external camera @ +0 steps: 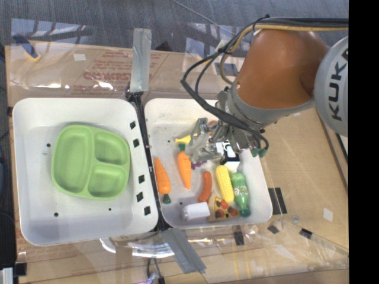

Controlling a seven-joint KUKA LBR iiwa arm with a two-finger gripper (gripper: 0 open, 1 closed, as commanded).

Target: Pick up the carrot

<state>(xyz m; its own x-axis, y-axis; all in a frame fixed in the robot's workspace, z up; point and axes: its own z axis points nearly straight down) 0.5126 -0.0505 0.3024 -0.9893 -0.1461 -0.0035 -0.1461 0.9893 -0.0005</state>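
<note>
The pincer (200,144), whose state I cannot tell, hovers right beside a carrot (185,169); a second carrot (162,177) further out could confuse the grab.

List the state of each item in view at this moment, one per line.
Gripper: low in the right bin, above a carrot, nothing seen held.
Left carrot: lying by the bin's left wall.
Middle carrot: lying flat, under the gripper.
Corn: lying flat.
Green bottle: lying flat.
Green plate: flat in the left bin.
</note>
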